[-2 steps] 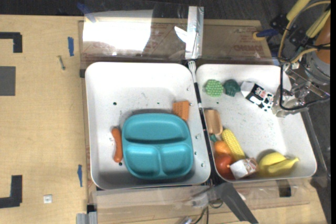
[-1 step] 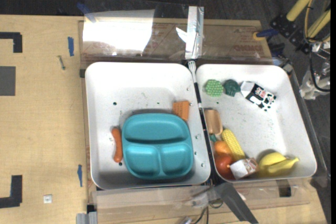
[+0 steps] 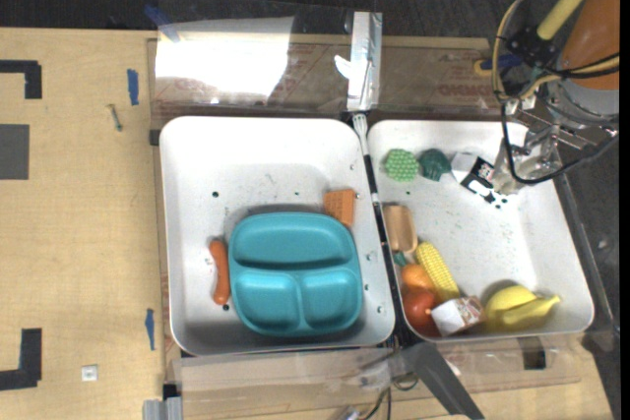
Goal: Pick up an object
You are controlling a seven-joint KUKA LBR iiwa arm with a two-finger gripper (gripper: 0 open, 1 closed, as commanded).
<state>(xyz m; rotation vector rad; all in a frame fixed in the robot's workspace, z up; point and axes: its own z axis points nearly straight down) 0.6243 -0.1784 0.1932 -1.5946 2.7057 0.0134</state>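
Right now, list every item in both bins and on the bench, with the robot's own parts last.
Divided tray: one, teal, left bin.
Sausage: one, orange-red, left of the tray.
Orange block: one, at the tray's upper right corner.
Bumpy green ball: one, right bin, top.
Dark green piece: one, beside the ball.
Bread stick: one, tan, right bin's left wall.
Corn cob: one, yellow.
Tomato: one, red.
Banana: one, yellow, lower right.
Black-and-white card: one.
Bins: two, white.
Arm: one, grey and orange, upper right.
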